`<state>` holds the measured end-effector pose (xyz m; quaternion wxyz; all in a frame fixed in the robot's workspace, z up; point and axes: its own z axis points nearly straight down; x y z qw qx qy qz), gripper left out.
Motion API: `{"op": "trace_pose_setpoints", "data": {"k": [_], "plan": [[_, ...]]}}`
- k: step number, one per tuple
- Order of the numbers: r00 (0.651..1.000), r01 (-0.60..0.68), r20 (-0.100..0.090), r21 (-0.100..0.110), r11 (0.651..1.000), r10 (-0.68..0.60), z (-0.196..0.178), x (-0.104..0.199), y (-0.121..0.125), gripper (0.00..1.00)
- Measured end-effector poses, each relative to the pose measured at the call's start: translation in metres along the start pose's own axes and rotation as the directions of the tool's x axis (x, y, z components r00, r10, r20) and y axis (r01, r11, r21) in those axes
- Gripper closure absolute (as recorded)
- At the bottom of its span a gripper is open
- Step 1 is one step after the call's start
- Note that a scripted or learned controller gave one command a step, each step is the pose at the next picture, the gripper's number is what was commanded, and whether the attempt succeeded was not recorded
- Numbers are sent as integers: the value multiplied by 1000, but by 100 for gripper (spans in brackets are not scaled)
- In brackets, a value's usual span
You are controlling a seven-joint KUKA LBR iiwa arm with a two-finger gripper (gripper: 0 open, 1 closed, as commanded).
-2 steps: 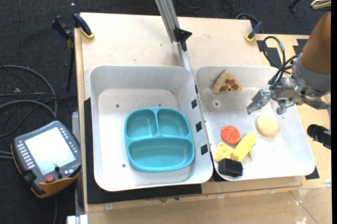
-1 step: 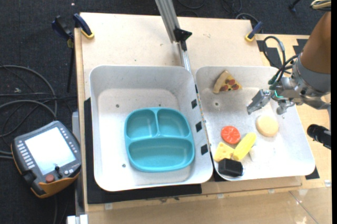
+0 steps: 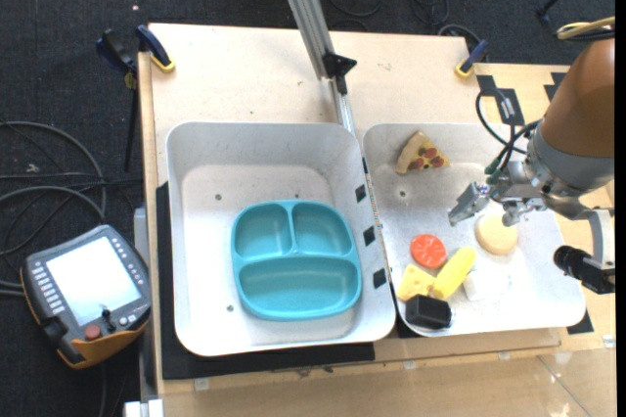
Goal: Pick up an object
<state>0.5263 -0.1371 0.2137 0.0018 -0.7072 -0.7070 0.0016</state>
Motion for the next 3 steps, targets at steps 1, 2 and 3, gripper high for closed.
{"op": "trace_pose_setpoints", "data": {"k": [1, 2, 3], "plan": [[1000, -1, -1, 3, 1000, 1, 64, -2, -4, 0], [1000, -2, 0, -4, 1000, 2, 115, -2, -4, 0], [1000, 0, 0, -8, 1000, 0, 103, -2, -3, 100]]}}
